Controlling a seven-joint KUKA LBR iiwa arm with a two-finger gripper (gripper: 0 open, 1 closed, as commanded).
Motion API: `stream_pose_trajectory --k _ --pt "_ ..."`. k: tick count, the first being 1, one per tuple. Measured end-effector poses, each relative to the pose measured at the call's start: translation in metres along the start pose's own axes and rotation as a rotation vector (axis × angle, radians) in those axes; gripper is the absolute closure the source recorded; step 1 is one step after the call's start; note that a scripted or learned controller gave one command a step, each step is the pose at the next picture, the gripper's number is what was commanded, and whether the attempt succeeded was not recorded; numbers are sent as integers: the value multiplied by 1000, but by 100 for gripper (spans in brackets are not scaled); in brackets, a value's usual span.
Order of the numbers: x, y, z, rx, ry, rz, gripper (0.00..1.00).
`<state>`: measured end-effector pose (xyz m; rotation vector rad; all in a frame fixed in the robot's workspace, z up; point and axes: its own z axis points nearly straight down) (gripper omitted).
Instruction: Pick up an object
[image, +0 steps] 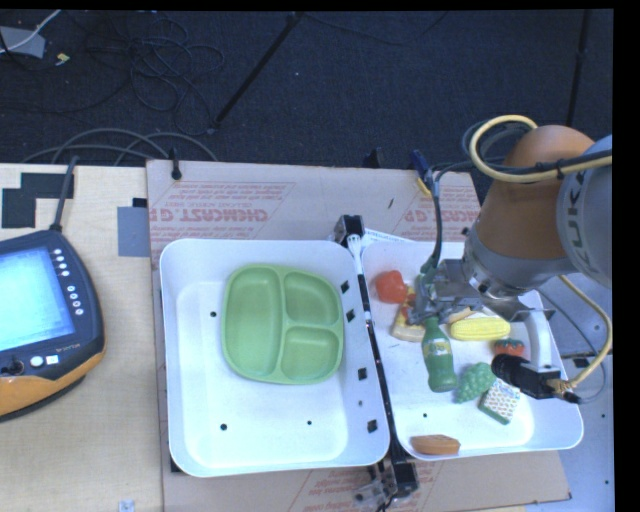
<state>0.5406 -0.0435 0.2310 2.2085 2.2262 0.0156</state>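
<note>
gripper (432, 296) low in right bin (560, 435) over green bottle (437, 361), poised to grab; grip state unclear.

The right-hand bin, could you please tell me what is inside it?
The right-hand bin holds a green bottle, corn cob, red tomato-like piece, broccoli, a bread-like piece and a patterned block. The arm covers the bin's upper right part.
</note>
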Motion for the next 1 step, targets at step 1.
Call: stream_pose_trajectory --k 1 --pt "48 4 -143 -4 0 1 100"
